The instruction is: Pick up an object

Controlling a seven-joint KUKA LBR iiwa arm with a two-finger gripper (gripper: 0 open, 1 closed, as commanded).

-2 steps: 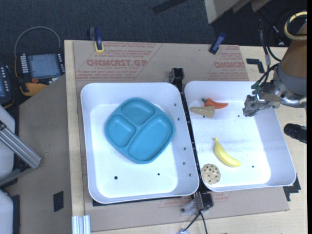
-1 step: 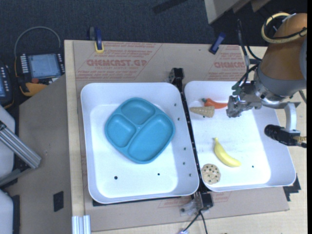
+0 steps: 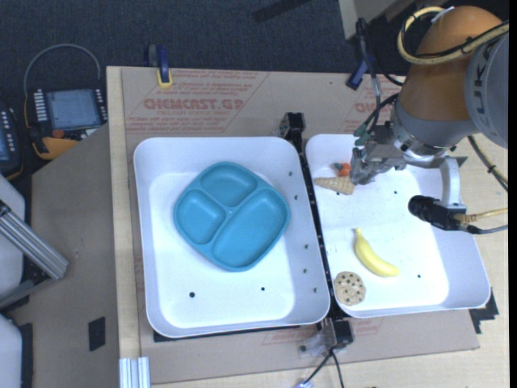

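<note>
Here hand [image 3: 361,170] over right bin [image 3: 452,293], grip state unclear; cone [image 3: 336,185] lies flat, tip pointing left.

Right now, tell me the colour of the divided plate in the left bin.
Light blue all over, seen plainly in the camera view: the plate has three compartments.

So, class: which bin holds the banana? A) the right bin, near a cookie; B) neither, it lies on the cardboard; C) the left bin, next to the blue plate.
A: the banana lies in the right bin, just above the cookie.
</note>
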